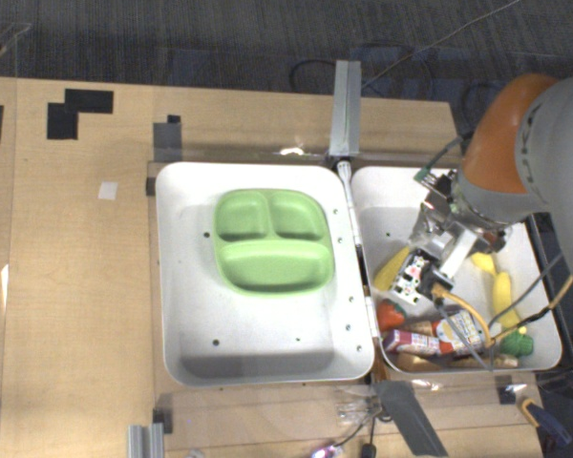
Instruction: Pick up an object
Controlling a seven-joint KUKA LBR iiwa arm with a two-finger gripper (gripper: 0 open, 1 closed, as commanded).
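My gripper (413, 282) hangs low in the right bin (382, 203), reaching in from the right under the arm's orange band (504, 141). Its tip sits among a pile of small items. A yellow piece (392, 267) lies right against its left side. A red piece (390, 315) rests just below the tip. A red and white packet (428, 339) lies along the bin's front wall. I can make out nothing between its jaws.
The left bin (186, 332) holds a green divided plate (271, 239) near its middle. In the right bin a yellow banana-shaped item (501, 292) and a green item (521, 345) lie toward the right side. Cables run over the front right corner.
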